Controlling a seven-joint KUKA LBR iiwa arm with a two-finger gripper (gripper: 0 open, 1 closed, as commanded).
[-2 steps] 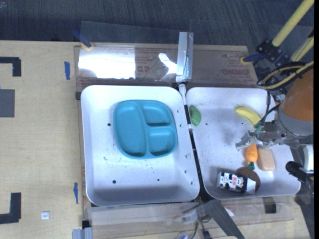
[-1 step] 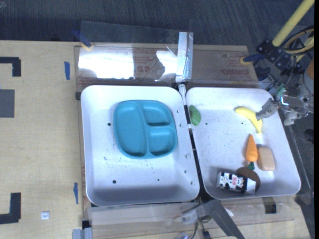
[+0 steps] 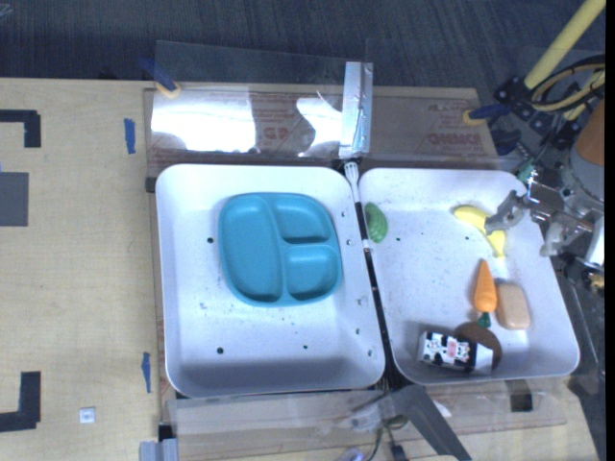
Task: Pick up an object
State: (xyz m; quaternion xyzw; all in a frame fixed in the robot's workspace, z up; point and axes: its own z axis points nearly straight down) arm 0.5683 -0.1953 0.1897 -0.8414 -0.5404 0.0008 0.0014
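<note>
The right bin holds several small items. A yellow banana lies near its far right corner. An orange carrot stands beside a beige bread-like piece. A black-and-white cow-patterned carton lies at the front, touching a brown item. A green piece sits by the left wall. My gripper hovers over the bin's right edge, just right of the banana, with nothing seen in it.
The left bin carries a blue divided plate. A clear plastic sheet and a metal bracket stand behind the bins. Cables and a yellow pole crowd the upper right.
</note>
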